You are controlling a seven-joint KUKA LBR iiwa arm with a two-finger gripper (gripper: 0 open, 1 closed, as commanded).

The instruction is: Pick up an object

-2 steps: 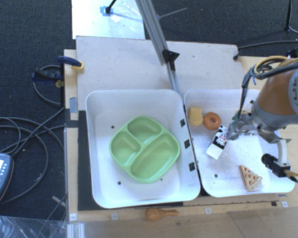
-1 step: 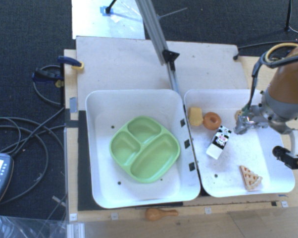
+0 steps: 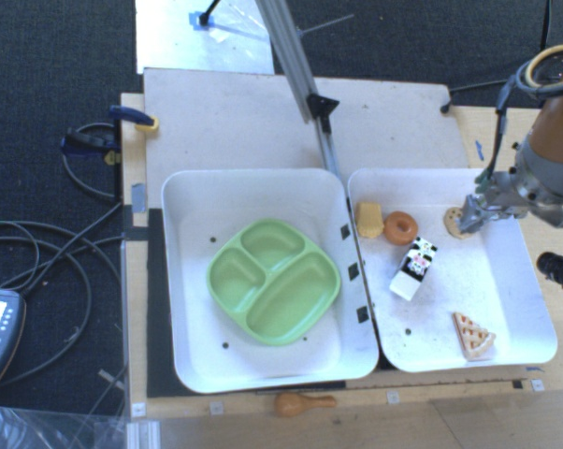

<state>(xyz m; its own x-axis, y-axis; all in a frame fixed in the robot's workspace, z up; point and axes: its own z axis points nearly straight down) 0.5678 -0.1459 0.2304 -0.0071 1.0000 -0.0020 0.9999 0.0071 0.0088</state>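
The cookie [image 3: 454, 221] sits by the right bin's [image 3: 534, 340] far wall, and the gripper [image 3: 475, 211] is right on its edge. Can't tell how the jaws stand. It's flat and thin, so I'd bet it skids toward the donut [image 3: 400, 226] instead of lifting.

Gripper [image 3: 470, 215] low over right bin [image 3: 534, 293], at cookie [image 3: 454, 221]; donut [image 3: 400, 227], milk carton [image 3: 413, 268], pizza slice [image 3: 472, 335] nearby; green 3-compartment tray [image 3: 274, 281] in left bin [image 3: 193, 344].
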